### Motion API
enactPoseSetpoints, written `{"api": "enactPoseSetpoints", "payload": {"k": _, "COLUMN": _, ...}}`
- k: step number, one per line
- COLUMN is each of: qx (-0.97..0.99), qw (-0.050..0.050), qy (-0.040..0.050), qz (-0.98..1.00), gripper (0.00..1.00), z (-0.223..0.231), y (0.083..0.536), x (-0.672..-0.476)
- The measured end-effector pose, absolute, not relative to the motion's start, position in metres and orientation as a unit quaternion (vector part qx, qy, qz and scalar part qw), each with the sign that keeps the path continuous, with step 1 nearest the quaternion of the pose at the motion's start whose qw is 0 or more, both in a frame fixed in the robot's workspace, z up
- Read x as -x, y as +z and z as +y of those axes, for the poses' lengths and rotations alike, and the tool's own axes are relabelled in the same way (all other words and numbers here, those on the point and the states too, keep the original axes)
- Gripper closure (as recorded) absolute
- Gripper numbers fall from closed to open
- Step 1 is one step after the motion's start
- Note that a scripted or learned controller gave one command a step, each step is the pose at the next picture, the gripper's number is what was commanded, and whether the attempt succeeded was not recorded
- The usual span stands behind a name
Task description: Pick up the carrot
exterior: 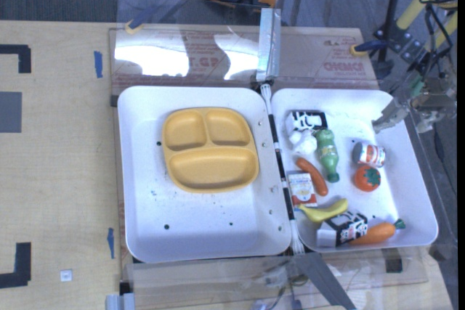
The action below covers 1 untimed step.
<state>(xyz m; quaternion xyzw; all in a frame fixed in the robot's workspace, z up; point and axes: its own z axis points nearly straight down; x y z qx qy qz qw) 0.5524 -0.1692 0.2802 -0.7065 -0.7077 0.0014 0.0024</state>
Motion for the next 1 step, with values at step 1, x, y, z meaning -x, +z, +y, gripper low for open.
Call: {"api": "enactPoseSetpoints", "payload": {"k": 1, "qx": 0.713, "qw": 0.002, "qy": 0.0013, "qz": -0.701, "gripper": 0.00, "z": -0.1419, "y": 0.1852, "x": -0.5000}}
